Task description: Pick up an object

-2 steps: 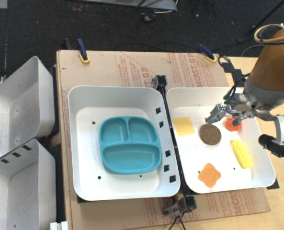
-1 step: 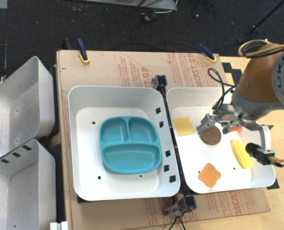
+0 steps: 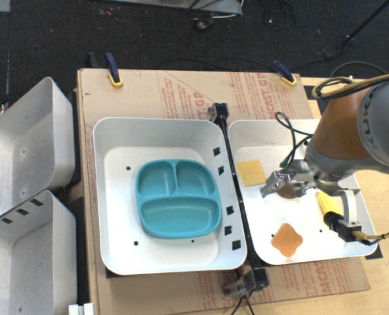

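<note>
Reaching low into the right shallow white bin (image 3: pixel 260 133), the hand (image 3: pixel 285 188) sits beside the flat yellow square (image 3: pixel 251 172), presumably targeting it; its grip is unreadable.

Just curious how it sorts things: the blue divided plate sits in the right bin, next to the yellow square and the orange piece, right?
Not quite. The camera view shows the blue plate alone in the left bin. The yellow square and the orange piece lie in the right bin, where the gripper reaches.
</note>
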Controlling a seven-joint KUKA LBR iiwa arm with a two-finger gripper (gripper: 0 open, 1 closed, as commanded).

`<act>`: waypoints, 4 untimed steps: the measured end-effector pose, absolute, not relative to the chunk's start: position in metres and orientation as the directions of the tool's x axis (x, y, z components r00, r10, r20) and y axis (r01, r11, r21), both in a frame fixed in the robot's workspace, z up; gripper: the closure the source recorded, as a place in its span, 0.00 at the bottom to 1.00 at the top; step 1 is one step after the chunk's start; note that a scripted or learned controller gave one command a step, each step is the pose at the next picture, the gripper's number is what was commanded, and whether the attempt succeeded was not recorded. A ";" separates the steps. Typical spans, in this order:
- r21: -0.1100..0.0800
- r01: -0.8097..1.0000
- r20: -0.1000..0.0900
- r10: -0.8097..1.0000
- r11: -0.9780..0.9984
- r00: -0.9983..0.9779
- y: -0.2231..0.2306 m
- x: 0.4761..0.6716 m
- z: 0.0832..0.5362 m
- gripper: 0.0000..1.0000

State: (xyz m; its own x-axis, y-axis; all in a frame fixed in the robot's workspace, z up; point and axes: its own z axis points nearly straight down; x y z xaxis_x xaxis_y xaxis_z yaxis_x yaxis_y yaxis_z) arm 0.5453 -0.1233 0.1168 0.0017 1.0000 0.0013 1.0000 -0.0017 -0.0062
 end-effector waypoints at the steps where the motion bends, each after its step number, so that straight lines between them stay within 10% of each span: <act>1: 0.002 1.000 -0.002 1.000 -0.002 0.002 -0.124 0.546 0.094 0.00; 2: 0.009 1.000 -0.004 1.000 -0.004 0.004 -0.125 0.548 0.106 1.00; 4: 0.006 1.000 -0.002 1.000 0.003 -0.003 -0.116 0.548 0.217 1.00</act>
